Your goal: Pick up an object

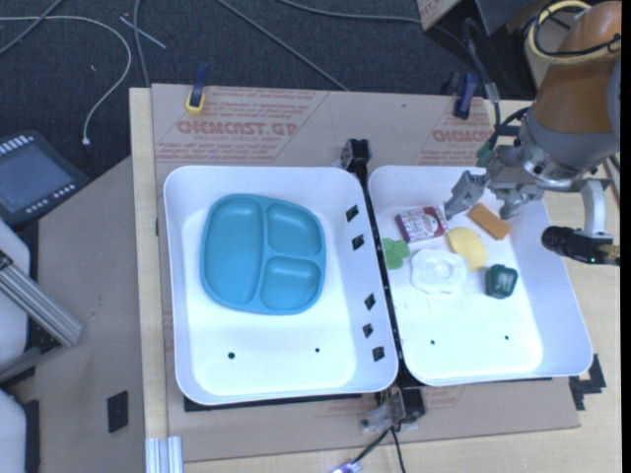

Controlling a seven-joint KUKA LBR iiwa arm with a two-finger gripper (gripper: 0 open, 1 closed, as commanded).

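Observation:
My gripper (488,203) hangs over the back of the right bin (552,353), fingers spread apart and open. An orange block (491,222) lies just in front of the fingertips, not held. Next to it are a yellow object (468,246), a red packet (421,225), a white crumpled piece (438,272), a small green item (395,254) by the bin's left wall, and a dark green object (501,281).
A blue divided plate (262,253) lies in the left bin (276,363). A black part (577,243) juts over the right bin's right rim. The arm's grey and orange body (577,87) stands above the back right corner.

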